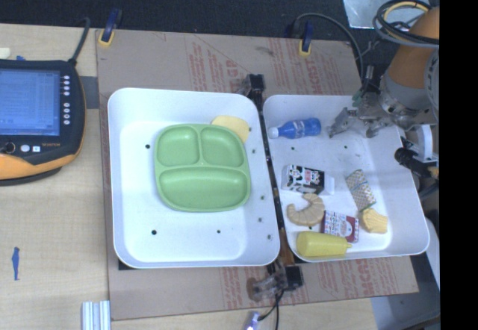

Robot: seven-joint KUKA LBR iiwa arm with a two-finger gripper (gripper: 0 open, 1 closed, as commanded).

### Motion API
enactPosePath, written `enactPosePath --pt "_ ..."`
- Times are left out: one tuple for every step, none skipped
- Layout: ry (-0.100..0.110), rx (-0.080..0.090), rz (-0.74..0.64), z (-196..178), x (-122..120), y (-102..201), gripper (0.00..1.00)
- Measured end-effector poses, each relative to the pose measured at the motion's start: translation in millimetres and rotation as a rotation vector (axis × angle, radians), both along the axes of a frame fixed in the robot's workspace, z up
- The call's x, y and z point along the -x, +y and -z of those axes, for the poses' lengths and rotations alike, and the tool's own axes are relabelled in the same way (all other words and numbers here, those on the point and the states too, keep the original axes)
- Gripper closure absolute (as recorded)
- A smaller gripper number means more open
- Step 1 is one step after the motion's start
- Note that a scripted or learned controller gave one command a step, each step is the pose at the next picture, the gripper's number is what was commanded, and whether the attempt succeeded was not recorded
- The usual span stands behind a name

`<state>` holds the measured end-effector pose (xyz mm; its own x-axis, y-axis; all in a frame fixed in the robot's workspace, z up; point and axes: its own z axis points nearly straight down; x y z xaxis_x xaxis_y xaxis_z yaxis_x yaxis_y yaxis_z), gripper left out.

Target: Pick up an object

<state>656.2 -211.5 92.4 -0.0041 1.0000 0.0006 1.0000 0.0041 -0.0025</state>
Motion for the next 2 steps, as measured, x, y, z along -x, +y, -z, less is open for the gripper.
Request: enactPosePath --pt "0.002 0.001 -0.001 1 74 7 0.0" --pt "0.002 0.001 -0.001 1 118 6 0.0"
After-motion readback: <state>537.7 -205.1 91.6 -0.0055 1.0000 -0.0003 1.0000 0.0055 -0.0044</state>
